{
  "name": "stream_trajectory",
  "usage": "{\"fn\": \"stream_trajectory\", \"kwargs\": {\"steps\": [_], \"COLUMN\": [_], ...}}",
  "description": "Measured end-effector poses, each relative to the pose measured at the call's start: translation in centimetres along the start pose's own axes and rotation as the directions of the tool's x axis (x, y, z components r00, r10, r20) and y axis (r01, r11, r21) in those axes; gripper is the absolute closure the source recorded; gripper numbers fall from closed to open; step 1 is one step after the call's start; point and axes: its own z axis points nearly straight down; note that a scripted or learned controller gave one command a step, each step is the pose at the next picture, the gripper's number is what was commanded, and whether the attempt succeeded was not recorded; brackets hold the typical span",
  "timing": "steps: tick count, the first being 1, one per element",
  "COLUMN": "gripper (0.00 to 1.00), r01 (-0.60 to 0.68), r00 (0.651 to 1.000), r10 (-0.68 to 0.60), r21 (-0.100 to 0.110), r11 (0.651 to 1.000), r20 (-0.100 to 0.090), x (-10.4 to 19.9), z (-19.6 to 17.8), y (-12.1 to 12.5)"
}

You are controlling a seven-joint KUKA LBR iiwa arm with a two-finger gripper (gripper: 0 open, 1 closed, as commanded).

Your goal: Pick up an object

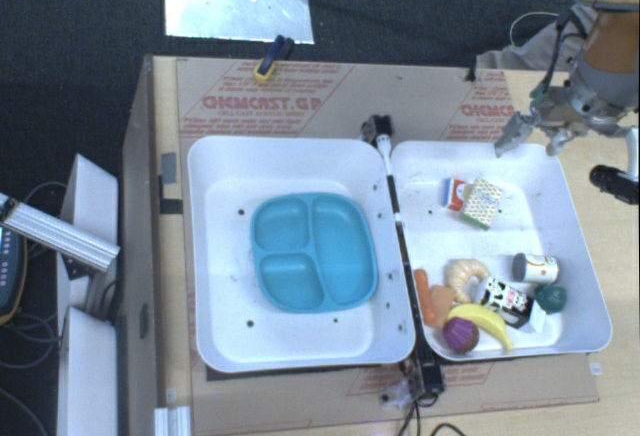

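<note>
Faintly, "CHEMCAST GP" on bench board [262, 104]

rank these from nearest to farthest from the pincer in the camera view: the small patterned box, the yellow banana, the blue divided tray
Measured from the pincer at the right bin's far edge:
1. The small patterned cardboard box, in the far part of the right bin, just below the pincer.
2. The yellow banana, at the near edge of the right bin.
3. The blue divided plastic tray, in the middle of the left bin.
</note>
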Motion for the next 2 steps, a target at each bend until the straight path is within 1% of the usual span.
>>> {"fn": "stream_trajectory", "kwargs": {"steps": [1, 2], "gripper": [0.0, 0.0], "r01": [0.001, -0.002], "r00": [1.0, 1.0], "r10": [-0.001, 0.002], "r21": [0.003, -0.016], "r11": [1.0, 1.0], "r20": [-0.001, 0.005], "x": [5.2, 8.6], "z": [9.8, 11.3], "y": [-2.9, -5.4]}}
